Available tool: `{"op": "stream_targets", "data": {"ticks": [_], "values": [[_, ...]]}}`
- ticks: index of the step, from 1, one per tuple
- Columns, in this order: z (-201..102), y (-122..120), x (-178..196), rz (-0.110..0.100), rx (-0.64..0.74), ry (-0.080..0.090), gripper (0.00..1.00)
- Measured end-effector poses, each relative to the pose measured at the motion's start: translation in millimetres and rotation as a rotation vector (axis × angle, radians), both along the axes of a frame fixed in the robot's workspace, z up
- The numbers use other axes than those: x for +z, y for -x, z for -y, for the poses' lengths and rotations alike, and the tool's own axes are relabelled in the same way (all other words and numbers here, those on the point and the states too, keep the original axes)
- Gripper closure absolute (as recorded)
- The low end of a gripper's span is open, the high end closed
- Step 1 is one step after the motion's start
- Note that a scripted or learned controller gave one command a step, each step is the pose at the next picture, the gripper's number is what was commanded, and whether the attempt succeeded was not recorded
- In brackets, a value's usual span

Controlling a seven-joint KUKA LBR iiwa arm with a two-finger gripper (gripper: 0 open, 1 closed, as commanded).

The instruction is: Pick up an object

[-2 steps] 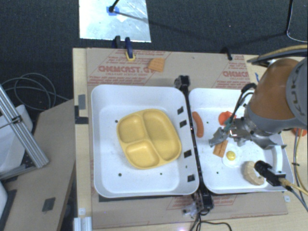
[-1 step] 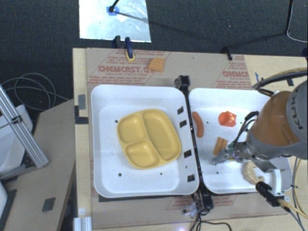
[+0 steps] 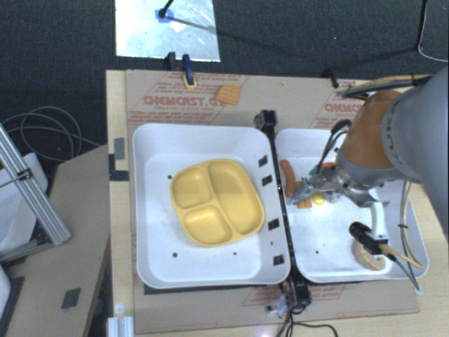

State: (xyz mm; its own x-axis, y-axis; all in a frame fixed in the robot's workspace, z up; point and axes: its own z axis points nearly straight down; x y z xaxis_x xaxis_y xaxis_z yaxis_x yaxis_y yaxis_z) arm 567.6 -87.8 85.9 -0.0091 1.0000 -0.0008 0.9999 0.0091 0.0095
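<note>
Although the grey arm's two-finger gripper (image 3: 309, 188) hangs low over the nine o'clock side of the right-hand shallow white bin (image 3: 393, 276), I cannot tell from where I stand whether it is wide or narrow, and nothing shows clearly in its grasp. The nearest pickings crowd right round it. A small orange-red sausage-shaped piece (image 3: 285, 173) lies just beside it toward ten o'clock, with its long axis running roughly twelve to six. A little orange scrap (image 3: 302, 203) sits close under it at about seven o'clock, and a small yellow lump (image 3: 319, 201) at about five.

I judge the sausage piece the likeliest target. It lies hard against the bin's nine o'clock wall, so that wall and the black clips (image 3: 269, 181) along the divider could crowd a closing grip. A pale beige lump (image 3: 370, 260) rests well apart at five o'clock. The yellow three-compartment plastic plate (image 3: 214, 202) in the left-hand white bin (image 3: 151, 258) is out of the way.
</note>
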Motion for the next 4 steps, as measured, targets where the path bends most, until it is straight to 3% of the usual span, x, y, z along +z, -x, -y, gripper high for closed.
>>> {"op": "stream_targets", "data": {"ticks": [1,2,3,4], "values": [[18.7,-48.6,-0.2,-0.002,-0.003,0.001,0.0],[19.2,-8.4,-0.4,-0.006,-0.008,0.0,0.0],[76.5,-27.2,-0.4,-0.005,-0.011,0.003,0.0],[73.7,-29.3,12.6,0.0,-0.003,0.003,1.0]]}}
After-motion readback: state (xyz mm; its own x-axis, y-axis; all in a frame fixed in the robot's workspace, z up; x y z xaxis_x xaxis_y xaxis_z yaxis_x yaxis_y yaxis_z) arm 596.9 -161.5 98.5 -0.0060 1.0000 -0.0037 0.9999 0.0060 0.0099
